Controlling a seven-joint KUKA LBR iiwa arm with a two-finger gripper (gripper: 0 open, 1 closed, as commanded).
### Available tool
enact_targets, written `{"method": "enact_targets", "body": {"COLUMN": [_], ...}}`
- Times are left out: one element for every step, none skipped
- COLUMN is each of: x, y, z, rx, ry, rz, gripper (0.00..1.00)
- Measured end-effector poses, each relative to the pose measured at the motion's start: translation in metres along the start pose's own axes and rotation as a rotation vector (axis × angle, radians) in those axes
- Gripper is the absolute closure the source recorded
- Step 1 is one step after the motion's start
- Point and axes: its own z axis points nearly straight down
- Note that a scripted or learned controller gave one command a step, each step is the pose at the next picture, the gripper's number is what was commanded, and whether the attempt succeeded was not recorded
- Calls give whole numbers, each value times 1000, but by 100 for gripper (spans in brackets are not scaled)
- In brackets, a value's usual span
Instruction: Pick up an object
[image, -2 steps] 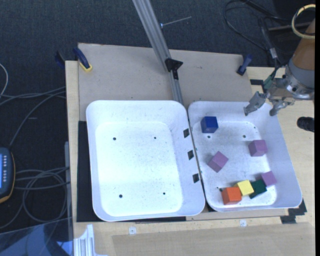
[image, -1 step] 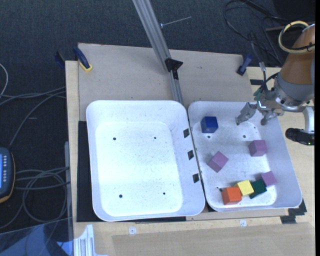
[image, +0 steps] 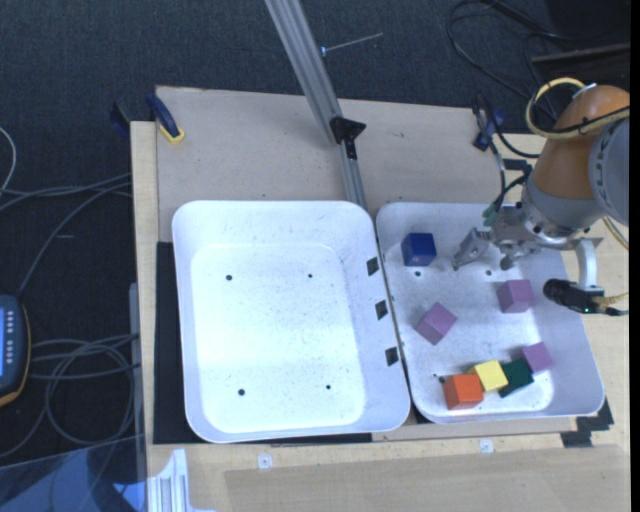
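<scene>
The right bin (image: 570, 400) holds several blocks. A blue cube (image: 419, 248) sits near its back left. One purple block (image: 436, 323) lies mid-bin and another purple block (image: 516, 295) lies further right. An orange block (image: 463, 390), a yellow block (image: 490, 375), a green block (image: 517, 375) and a small purple block (image: 537, 356) cluster at the front. My gripper (image: 486, 254) hangs over the back of this bin, between the blue cube and the right purple block. Its fingers (image: 466, 255) are spread open with nothing between them.
The left bin (image: 190, 300) lies beside the right one, joined by black clips (image: 380, 308). A slanted metal rail (image: 320, 90) crosses the bench behind the bins. Cables lie on the floor at left. The orange-banded arm (image: 570, 150) reaches in from the right.
</scene>
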Motion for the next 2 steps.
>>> {"method": "enact_targets", "body": {"x": [-1, -2], "y": [3, 3], "z": [-16, -60], "rx": [-11, -13], "ry": [-2, -3], "rz": [0, 0], "gripper": [100, 100]}}
